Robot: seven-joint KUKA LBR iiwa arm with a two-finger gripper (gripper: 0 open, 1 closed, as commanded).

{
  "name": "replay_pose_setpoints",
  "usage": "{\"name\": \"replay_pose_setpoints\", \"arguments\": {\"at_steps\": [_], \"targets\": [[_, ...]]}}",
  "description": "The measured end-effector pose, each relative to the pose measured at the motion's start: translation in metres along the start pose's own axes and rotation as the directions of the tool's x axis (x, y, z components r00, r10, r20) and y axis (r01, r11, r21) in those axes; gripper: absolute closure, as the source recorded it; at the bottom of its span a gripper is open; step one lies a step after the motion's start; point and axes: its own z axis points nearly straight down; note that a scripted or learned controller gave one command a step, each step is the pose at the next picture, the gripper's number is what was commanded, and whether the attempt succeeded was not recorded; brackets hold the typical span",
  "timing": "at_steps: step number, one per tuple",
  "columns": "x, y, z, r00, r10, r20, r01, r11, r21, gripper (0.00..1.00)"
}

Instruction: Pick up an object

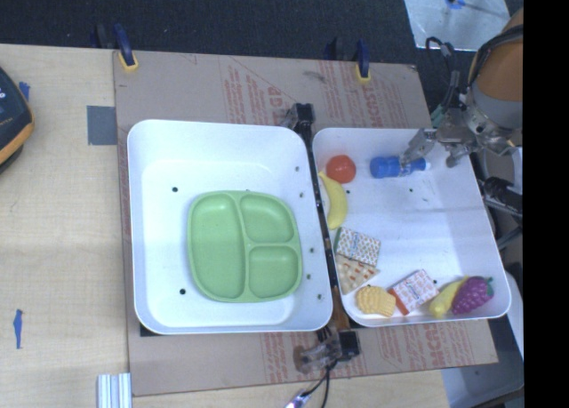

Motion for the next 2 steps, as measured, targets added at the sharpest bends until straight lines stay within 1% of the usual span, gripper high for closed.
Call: {"name": "replay_pose_setpoints", "arguments": {"at_steps": [1,2], "targets": [[0.039,-0.024,-0.003,1.0,-0.004,0.0,0.004,1.0,0.001,0.0],[-0.006,0.0,0.035,1.0,-0.002,-0.001,0.002,1.0,0.005,0.0]]}}
